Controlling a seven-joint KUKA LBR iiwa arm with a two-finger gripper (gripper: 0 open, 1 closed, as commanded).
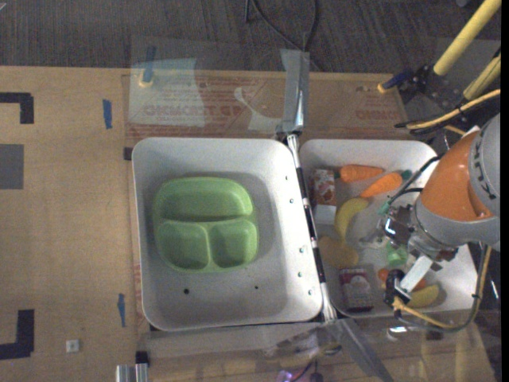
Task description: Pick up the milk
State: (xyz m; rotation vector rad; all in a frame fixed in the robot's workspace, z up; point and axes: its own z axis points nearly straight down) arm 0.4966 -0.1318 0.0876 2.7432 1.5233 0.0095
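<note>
Desk: brown board-topped desk [64, 237], carrying both bins side by side within the arm's reach.
Left bin: shallow white plastic left bin [151, 293]; a lime-green three-compartment plastic plate [207, 223] lies flat at its middle.
Right bin: shallow white plastic right bin [366, 145], crowded with toy food.
Milk: probably one of two small packs, though I cannot tell which. The far red-and-white carton [322, 186] sits against the left wall. The near red-and-white carton [355, 286] lies flat by the front-left corner.
Produce: two orange plastic carrots [362, 172] at the far end, and a yellow plastic banana [350, 215] below them.
Pincer: the pincer [395, 237] hangs low over the bin's right half, just beside the banana and apart from both cartons. Whether it is released or clenched cannot be told, and nothing is seen in its grasp.
</note>
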